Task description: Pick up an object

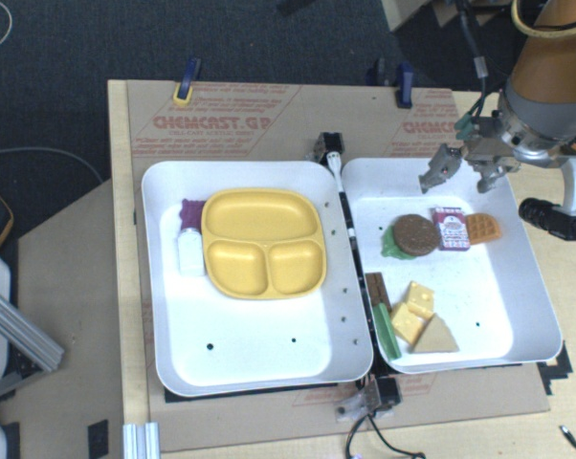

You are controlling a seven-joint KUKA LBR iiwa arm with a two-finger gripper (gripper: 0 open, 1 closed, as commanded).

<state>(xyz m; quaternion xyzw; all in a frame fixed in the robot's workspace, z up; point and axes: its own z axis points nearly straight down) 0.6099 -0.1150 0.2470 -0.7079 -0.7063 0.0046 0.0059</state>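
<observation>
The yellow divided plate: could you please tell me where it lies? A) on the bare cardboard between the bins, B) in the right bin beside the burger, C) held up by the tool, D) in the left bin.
D: the yellow divided plate lies flat in the left bin, while the burger lies in the right bin.
</observation>
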